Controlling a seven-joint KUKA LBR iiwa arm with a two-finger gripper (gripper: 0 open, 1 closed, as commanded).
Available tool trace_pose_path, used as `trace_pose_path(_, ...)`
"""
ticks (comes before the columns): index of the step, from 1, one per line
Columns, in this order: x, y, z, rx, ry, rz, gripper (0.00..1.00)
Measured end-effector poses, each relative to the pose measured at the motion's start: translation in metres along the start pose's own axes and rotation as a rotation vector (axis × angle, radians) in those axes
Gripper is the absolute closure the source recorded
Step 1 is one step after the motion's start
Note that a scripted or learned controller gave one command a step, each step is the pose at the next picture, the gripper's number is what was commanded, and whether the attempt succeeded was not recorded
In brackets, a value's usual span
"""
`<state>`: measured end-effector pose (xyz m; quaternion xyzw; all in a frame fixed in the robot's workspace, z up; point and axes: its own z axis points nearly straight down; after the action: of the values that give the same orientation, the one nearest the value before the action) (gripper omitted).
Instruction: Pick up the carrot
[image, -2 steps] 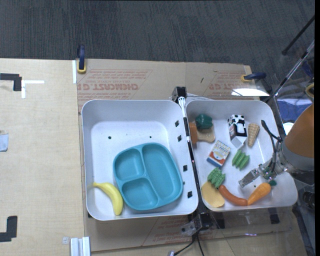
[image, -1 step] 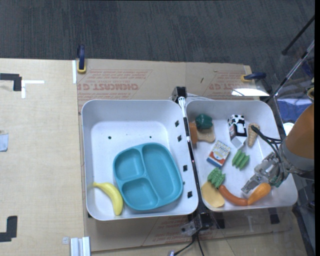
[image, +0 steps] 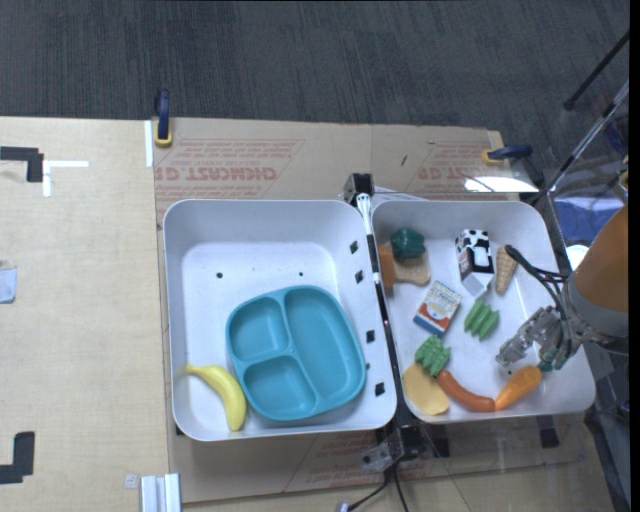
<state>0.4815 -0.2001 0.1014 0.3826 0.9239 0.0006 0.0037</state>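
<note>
The gripper (image: 533, 348) hovered just above the carrot's (image: 517, 386) upper end in the right bin (image: 572, 300), finger state unclear, with the carrot not yet lifted.

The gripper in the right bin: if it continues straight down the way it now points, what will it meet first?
Most likely the carrot. The gripper hangs just above the carrot's thick end and points down toward it, with nothing between them. Depth is unclear from this slanted view, so it could instead reach the right bin floor beside the carrot.
</note>
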Motion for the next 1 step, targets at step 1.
trace_pose_path(1,0.0,0.0,0.0,0.0,0.0,0.001,0.0)
